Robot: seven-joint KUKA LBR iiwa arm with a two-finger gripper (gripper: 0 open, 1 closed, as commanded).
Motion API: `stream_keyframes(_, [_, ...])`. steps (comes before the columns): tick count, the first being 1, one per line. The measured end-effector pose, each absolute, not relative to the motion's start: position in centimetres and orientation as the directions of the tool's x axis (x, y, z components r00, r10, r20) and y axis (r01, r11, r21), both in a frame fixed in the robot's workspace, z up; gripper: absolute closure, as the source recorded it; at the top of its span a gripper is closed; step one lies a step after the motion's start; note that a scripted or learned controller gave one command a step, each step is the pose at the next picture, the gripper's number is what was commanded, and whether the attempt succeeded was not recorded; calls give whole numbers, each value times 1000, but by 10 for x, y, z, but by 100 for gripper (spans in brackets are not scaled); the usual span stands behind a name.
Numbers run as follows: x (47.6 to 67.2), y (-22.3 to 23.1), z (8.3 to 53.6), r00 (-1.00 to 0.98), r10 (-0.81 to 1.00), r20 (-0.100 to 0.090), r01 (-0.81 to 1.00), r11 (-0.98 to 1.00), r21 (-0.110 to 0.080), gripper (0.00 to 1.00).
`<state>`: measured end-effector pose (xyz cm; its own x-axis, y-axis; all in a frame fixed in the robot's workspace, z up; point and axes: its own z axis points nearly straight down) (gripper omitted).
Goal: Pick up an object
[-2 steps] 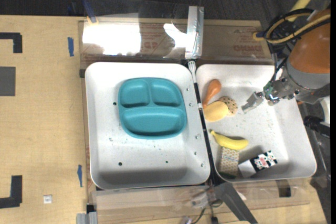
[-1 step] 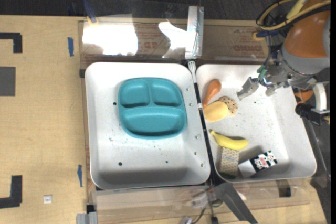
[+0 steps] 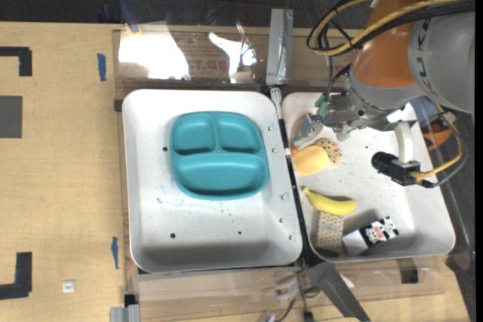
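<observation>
Gripper [image 3: 321,121] was low over the right bin's [image 3: 426,226] upper-left corner, just above the yellow-tan rounded object [image 3: 309,160]. Too cluttered to call the grip state; cannot tell, and nothing visibly lifted. Banana [image 3: 330,203], patterned block [image 3: 328,231] and small box [image 3: 371,234] lay nearer the front. Teal tray [image 3: 219,154] sat in the left bin [image 3: 143,185]. Pick looked not yet done; grasp and lift remained.

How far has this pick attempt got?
Done: the end effector has reached into the right bin, low by its far-left corner. In hand: nothing visibly. It sits just above the yellow-orange rounded object. Left: grasping and lifting; the banana and the small box lie on the bin floor.
</observation>
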<state>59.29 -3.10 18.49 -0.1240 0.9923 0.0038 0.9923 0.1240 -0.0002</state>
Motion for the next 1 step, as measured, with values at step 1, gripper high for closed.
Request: stream_keyframes(1, [547, -82, 185, -242, 970, 0, 970, 242, -1, 0])
